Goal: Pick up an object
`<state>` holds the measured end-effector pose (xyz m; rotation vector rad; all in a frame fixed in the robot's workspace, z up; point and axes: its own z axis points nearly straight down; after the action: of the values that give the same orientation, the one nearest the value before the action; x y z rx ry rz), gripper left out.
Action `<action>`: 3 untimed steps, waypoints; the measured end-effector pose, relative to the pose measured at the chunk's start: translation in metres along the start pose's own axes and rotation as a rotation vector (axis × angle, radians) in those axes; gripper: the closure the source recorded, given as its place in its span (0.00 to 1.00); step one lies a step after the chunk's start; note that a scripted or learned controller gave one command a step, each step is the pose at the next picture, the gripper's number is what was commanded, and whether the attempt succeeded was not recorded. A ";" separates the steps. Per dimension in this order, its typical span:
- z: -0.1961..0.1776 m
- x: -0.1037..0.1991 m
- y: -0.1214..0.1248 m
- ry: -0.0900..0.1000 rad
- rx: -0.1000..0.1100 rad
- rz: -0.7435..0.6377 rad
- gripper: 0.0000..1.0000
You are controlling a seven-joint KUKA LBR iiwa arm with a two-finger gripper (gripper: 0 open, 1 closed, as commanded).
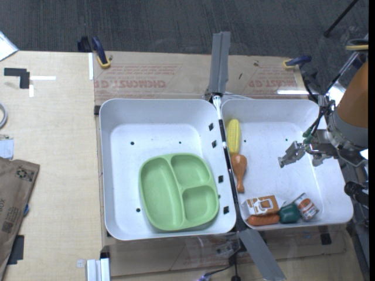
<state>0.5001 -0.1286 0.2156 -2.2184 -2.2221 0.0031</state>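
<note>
The right bin (275, 117) holds a yellow corn cob (233, 135) against its left wall, with a brown drumstick-shaped toy (239, 168) just below it. Along the bin's front edge lie a small white and orange carton (262, 204), an orange sausage-like piece (263, 219), a dark green item (289, 213) and a small can (306, 206). My gripper (302, 159) hangs over the right part of this bin, above the bare floor and well clear of every object. It is open, with nothing between its fingers.
A green divided plate (179, 190) lies in the left bin (117, 157). A grey divider bar (220, 63) runs between the bins at the back. Blue and yellow clamps (99, 52) sit on the bench's rear edge.
</note>
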 end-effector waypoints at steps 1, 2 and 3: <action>0.120 -0.041 -0.010 0.001 0.000 0.025 0.00; 0.124 0.002 -0.021 0.000 -0.007 0.165 0.00; 0.116 0.001 -0.021 0.001 -0.003 0.170 1.00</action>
<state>0.4785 -0.1273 0.0999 -2.3997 -2.0273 -0.0004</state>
